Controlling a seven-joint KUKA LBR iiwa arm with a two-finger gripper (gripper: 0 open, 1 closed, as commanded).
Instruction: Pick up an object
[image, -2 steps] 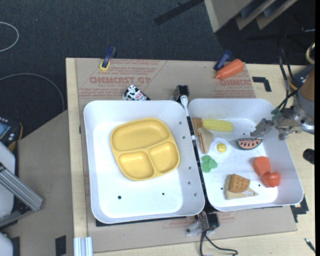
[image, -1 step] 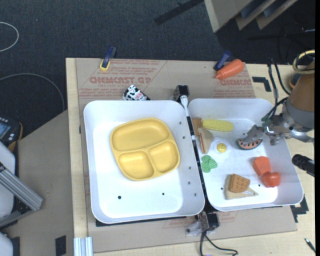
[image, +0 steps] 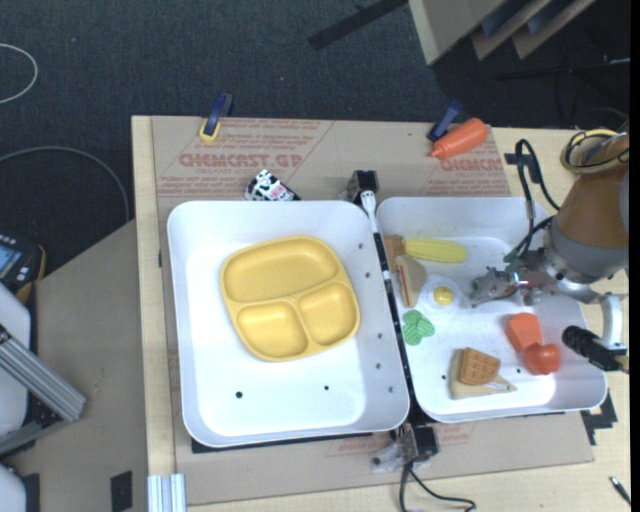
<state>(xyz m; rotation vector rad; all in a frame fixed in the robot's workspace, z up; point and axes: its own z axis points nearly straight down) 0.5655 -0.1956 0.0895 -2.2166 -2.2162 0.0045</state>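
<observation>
The right bin (image: 470, 211) holds several toy foods: a yellow corn cob (image: 435, 250), a tan bread wedge (image: 408, 279), a small yellow ball (image: 442, 295), a green leafy piece (image: 416, 326), a brown waffle piece (image: 474, 369) and a red-orange vegetable (image: 530, 342). My gripper (image: 492, 289) is low over the right bin's middle, just right of the yellow ball and above-left of the red-orange vegetable. It points left. No object shows in it.
A yellow divided plate (image: 290, 296) lies in the left bin (image: 205, 400). Behind the bins on the bench are a black-and-white toy (image: 268, 186), an orange clamp (image: 460, 138) and a yellow clamp (image: 212, 120). The arm (image: 592, 220) covers the right bin's right edge.
</observation>
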